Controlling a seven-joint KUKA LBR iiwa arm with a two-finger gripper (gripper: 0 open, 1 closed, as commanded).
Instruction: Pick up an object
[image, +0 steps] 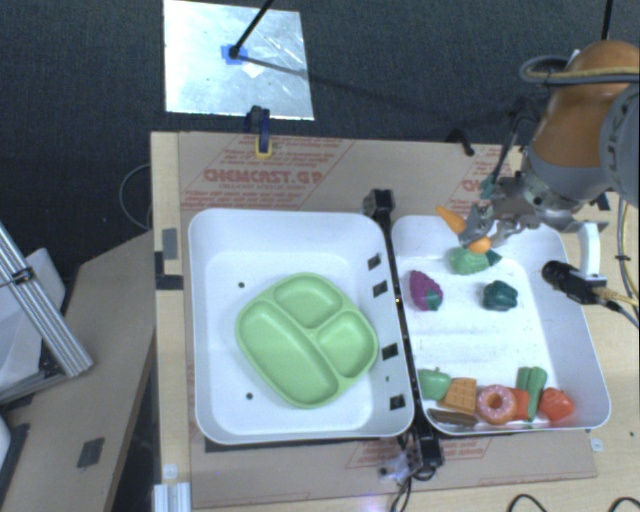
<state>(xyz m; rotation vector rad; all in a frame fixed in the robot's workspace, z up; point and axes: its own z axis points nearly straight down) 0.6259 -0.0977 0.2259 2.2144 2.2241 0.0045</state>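
Up at the right bin's (570, 350) far end, the gripper (487, 232) hangs over a green toy (466, 262). Something orange (479, 244) sits at its tip (whether gripped or not, I cannot tell).

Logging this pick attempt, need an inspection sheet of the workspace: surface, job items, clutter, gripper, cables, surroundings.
Surface: two white bins, left bin, right bin, on a bench.
Job's things: in right bin, purple toy, dark green toy, light green toy, a row of toy foods incl. pink donut along the near wall.
Clutter: green divided plate in left bin.
Gripper: gripper low over the light green toy; finger state unclear.
Cables: black cable left of bench.
Surroundings: foil sheet behind bench.
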